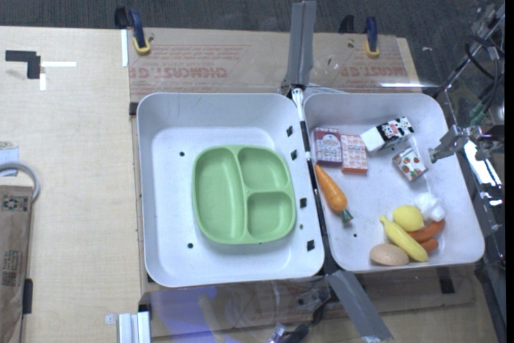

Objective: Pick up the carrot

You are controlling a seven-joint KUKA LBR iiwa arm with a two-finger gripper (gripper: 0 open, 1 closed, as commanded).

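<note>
The carrot [330,187] is orange with a small green stem end. It lies at a slant by the left wall of the right bin [377,105], stem end pointing to the lower right. The gripper [448,147] is at the right rim of that bin, well to the right of the carrot and a little farther back. It touches nothing that I can make out. Cables and metal parts of the arm crowd the view's right edge behind it.
In the right bin lie two red boxes [340,150], a black-and-white carton [387,132], a small patterned box [410,165], a lemon [407,216], a banana [404,240], and a tan egg-shaped item [389,255]. The left bin [161,197] holds a green divided plate [243,193].
</note>
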